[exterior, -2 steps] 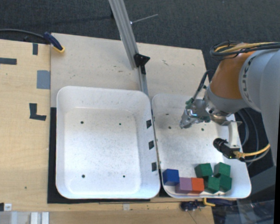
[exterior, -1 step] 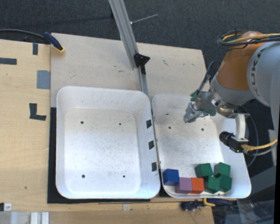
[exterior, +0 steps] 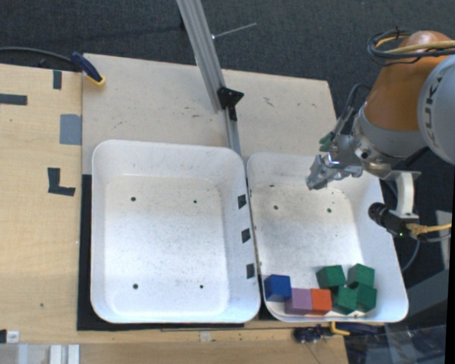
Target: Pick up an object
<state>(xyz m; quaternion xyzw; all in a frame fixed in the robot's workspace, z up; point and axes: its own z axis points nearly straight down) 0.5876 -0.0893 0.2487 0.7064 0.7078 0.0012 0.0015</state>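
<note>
Small blocks lie clustered at the near edge of the right bin (exterior: pixel 301 228): a blue block (exterior: pixel 278 287), a purple block (exterior: pixel 302 300), an orange block (exterior: pixel 321 300) and several green blocks (exterior: pixel 349 286). My gripper (exterior: pixel 321 178) hangs over the far part of the right bin, well away from the blocks. Nothing shows between its tips. Its tips look small and dark from this angle.
The left bin (exterior: pixel 167 227) sits beside the right one, with a divider with black clips (exterior: pixel 245 234) between them. A slanted metal pole (exterior: pixel 208 53) crosses the bench at the back. A blue and yellow tool (exterior: pixel 88 67) lies at the bench's far left.
</note>
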